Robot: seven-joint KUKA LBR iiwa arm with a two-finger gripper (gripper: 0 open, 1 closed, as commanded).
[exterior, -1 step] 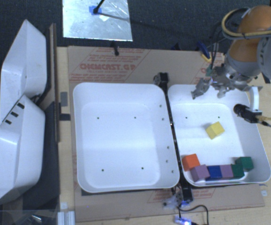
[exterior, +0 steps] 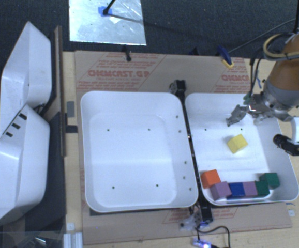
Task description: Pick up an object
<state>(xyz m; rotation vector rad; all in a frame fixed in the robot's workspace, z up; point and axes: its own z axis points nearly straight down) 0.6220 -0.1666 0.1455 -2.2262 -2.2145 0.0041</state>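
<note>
Five blocks crowd the near edge of the right bin (exterior: 286, 187): an orange block (exterior: 210, 177), a purple block (exterior: 220, 189), a blue block (exterior: 237, 189), a paler purple block (exterior: 250, 188) and a green block (exterior: 269, 181), packed so tightly that where one ends and the next begins is hard to read, and their lower faces are hidden by the bin's rim. Farther in, a yellow block (exterior: 237, 143) lies alone on the white floor, well apart from the row. Beyond it the hand (exterior: 237, 115) hangs over the bin's far half, above and apart from the yellow block; whether it is wide or narrow I cannot tell, for it is small and blurred. The arm (exterior: 289, 76) is cut off at the right. The left bin (exterior: 134, 149) sits beside on the bench (exterior: 113, 68), a cardboard sheet with red lettering. At the far edge lies a shiny foil sheet (exterior: 108, 14) on dark carpet (exterior: 201, 14).
</note>
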